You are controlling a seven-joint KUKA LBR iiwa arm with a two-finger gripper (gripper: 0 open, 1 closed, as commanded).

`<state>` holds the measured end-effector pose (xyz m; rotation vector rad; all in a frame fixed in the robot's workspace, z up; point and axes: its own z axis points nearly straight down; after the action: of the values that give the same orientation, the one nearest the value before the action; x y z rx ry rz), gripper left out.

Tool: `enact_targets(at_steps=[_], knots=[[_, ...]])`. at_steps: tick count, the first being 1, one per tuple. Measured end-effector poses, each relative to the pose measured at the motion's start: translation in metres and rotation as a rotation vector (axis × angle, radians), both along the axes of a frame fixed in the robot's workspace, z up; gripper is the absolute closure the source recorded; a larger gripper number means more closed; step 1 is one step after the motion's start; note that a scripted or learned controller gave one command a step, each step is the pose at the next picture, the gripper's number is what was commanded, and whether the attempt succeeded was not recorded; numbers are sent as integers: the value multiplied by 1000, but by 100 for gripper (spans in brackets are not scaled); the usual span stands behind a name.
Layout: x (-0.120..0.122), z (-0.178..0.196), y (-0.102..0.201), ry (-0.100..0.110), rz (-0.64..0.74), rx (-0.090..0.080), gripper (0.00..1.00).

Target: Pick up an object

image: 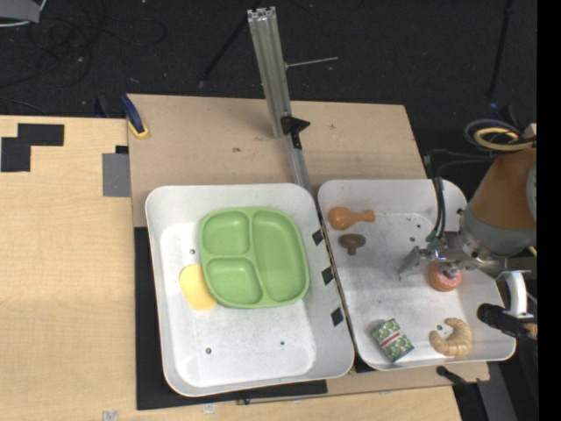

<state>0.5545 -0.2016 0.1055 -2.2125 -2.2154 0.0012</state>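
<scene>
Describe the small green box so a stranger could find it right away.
Look in the right white bin, along its near edge. The small green box lies left of the tan croissant; it is the one flat, square-cornered, patterned item among rounded pieces.

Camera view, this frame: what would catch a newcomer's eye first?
Most striking is the green divided plate in the left bin, with a yellow object tucked against its left edge. In the right bin, the grey arm's end effector sits low beside a small red object. Scattered around it are an orange piece, a brown piece, a green packet and a croissant.
</scene>
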Motion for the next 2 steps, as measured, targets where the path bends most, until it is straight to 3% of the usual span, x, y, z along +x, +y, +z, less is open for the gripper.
enact_targets(at_steps=[1, 2], knots=[[4, -11, 4, -12, 1, 2, 0], [6, 2, -4, -27, -3, -19, 100]])
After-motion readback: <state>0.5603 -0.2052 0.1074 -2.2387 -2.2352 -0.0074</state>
